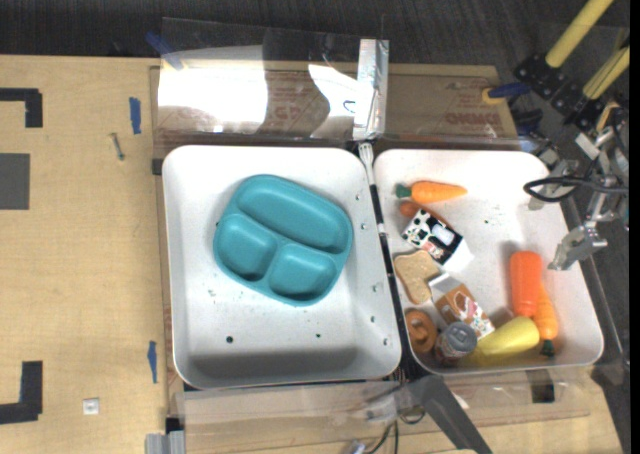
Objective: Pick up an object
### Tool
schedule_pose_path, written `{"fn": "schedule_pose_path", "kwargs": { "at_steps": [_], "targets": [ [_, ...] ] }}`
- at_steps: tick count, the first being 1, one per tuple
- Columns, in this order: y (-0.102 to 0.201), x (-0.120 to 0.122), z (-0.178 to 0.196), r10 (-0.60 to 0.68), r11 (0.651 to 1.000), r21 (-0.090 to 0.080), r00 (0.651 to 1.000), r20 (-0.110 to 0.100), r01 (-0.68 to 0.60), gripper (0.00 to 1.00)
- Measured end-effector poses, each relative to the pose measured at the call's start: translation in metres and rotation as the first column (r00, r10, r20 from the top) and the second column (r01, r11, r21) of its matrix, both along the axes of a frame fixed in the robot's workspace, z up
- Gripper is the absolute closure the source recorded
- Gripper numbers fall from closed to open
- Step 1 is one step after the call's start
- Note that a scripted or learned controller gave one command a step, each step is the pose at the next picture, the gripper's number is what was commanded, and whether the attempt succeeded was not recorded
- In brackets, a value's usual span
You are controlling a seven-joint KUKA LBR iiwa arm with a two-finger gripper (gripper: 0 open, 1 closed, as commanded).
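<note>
the bench holds 2 white bins side by side. the left bin (190, 242) carries a teal divided plate (284, 237) with 3 compartments, lying tilted near the bin's middle.

the right bin (490, 187) holds the small things, gathered mostly along its left and lower sides. a carrot (437, 192) lies near the top left corner, with a small red piece (406, 209) just below its left end. under that sits a black and white patterned box (431, 236) resting on a white card. a slice of toast (415, 275) lies below the box, and a small printed packet (462, 306) is just beside it to the lower right. a pretzel (421, 329) sits at the bottom left, touching a grey round can (458, 340). a yellow piece, shaped like a lemon or pepper (509, 338), lies along the bottom edge next to the can. an orange cylinder (526, 282) stands just above it, with a second carrot (545, 322) at its right.

the gripper (572, 247) is at the right rim of the right bin, apart from all the objects, with cables above it. i cannot tell how it is set. nothing is seen in it.
</note>
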State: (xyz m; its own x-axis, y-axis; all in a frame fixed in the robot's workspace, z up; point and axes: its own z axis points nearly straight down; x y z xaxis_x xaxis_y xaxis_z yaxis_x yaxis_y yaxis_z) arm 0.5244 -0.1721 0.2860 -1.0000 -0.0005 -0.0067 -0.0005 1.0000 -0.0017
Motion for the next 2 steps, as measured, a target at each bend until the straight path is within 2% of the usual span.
{"fn": "schedule_pose_path", "kwargs": {
  "at_steps": [1,2],
  "targets": [
    [-0.047,-0.002,-0.189,0.347,0.938,-0.001,0.938,0.002,-0.347,0.00],
    [-0.047,-0.023,-0.197,0.479,0.878,-0.002,0.878,0.005,-0.479,0.00]
  ]
}}
